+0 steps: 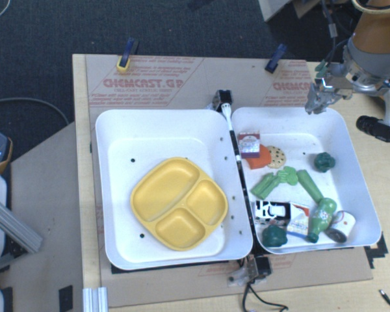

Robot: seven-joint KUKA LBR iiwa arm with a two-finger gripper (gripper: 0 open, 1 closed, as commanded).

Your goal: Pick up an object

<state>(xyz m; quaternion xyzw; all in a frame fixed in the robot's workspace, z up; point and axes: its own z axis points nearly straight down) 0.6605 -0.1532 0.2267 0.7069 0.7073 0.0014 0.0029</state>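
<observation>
Left bin (110, 174): yellow divided plate (179, 203) lying flat. Right bin (351, 168): small box (249, 144), cookie (275, 156), green toys (292, 184), cup (341, 226) sitting inside. End effector (316, 103) hovering over the far rim, holding nothing; finger spread unclear.

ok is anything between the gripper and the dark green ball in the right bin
Nothing visible. The gripper hangs over the right white bin's far rim, and bare bin floor lies between it and the dark green ball.

Bright, even light; slightly soft focus
</observation>
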